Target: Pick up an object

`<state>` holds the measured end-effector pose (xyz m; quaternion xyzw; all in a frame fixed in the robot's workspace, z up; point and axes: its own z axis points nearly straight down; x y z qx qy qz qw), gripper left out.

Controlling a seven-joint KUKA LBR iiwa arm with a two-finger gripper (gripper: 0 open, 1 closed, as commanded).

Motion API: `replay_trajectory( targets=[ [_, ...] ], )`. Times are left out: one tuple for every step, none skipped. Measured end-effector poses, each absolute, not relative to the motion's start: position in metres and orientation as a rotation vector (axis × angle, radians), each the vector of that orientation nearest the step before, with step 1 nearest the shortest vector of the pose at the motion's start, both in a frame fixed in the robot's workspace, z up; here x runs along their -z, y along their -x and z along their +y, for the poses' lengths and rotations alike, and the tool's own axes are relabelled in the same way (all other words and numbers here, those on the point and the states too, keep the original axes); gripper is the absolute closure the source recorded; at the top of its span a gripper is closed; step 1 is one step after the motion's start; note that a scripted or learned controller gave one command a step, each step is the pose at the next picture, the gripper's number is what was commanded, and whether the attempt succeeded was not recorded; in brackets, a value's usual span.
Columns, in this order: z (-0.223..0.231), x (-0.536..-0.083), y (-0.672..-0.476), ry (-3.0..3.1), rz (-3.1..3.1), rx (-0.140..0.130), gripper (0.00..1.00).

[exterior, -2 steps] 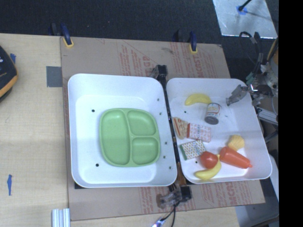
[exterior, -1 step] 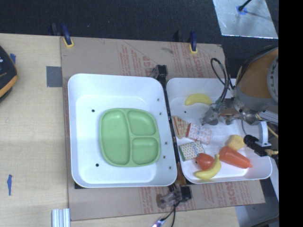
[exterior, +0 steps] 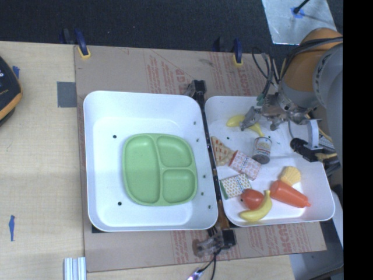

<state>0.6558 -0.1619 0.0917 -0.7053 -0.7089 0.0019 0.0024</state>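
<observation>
1. Nearest the camera, the front rim of the right bin (exterior: 280, 220) runs just below a yellow banana (exterior: 256, 212), which touches a red tomato (exterior: 252, 198). An orange carrot (exterior: 288, 194) lies just beside them with a yellow corn piece (exterior: 290, 174) right behind it. A grasp here risks dragging 2 things at once or pushing one against the rim, because they sit so close together.
2. Toward the middle of that bin, 3 flat packets (exterior: 236, 185) lie near the wall shared with the left bin (exterior: 93, 156). Flat items give the gripper little to close on, so a try there would likely slip off or scrape the floor.
3. A small can (exterior: 262, 150) stands alone with bare white floor around it, the most open room for a descent. It looks a little tilted, so a side nudge could roll it.
4. Farther back, the gripper (exterior: 260, 120) hangs low over the rear of the right bin. Its fingers look spread, with nothing pinched between them, though the view is too coarse to be sure. A small yellow object (exterior: 235, 121) lies just to its left and another yellow piece (exterior: 257, 129) right beneath it; either seems the likeliest target. Coming down off-centre could knock the piece away.
5. The rear rim is close behind the gripper, and cables (exterior: 269, 74) trail above it, so backward room is tight.
6. The left bin holds a green divided plate (exterior: 158, 169), well apart from the arm.
</observation>
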Motion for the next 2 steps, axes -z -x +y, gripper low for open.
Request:
replay_trajectory(
  targets=[
    [-0.177, -0.092, -0.595, 2.215, -2.225, -0.005, 0.00],
    [-0.162, -0.092, -0.570, 2.216, -2.224, -0.004, 0.00]
  ],
)
